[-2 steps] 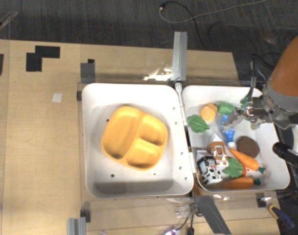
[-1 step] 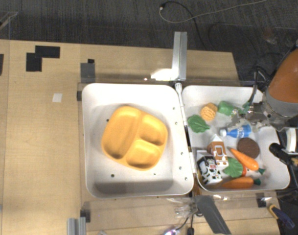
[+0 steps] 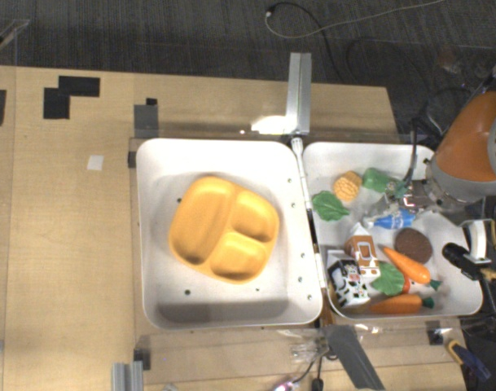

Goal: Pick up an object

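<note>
Right bin: toy carrots, brown disc, corn cob, green leaf, cow figure, crowded together. Left bin: yellow divided tray. Gripper stood low over the clutter's upper middle; finger state could not be told. Advised: descend onto one isolated piece, the corn cob being least crowded.
</note>
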